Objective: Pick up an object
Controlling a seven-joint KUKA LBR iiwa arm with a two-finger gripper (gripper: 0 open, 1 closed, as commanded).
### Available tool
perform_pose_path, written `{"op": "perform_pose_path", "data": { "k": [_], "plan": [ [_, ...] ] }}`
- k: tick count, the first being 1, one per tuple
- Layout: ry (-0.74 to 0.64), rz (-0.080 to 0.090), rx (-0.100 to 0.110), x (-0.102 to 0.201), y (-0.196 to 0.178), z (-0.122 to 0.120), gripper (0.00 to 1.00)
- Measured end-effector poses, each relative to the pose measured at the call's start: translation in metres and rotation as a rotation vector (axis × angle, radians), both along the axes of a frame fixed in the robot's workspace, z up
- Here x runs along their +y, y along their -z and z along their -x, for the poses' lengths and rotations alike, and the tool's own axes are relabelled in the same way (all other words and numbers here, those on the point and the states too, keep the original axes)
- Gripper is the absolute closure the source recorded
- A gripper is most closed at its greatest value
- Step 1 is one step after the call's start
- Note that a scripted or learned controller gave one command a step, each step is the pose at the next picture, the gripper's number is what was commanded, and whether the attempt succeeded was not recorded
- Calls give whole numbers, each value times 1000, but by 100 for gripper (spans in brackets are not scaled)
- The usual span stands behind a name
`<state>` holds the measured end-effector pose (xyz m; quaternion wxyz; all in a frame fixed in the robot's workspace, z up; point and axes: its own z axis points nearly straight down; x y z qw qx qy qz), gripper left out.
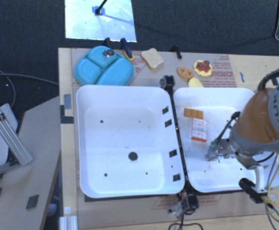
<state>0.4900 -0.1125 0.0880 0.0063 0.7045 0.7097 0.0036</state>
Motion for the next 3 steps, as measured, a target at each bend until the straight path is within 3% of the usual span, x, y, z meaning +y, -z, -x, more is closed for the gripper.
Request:
{"op": "perform_pose_path", "data": {
  "k": [1, 2, 3],
  "plan": [
    [6, -2, 10, -12, -27, 2, 100],
    [0, -6, 14, 30, -10, 3, 100],
    [11, -5, 4, -87, 0, 0, 100]
  ]
}}
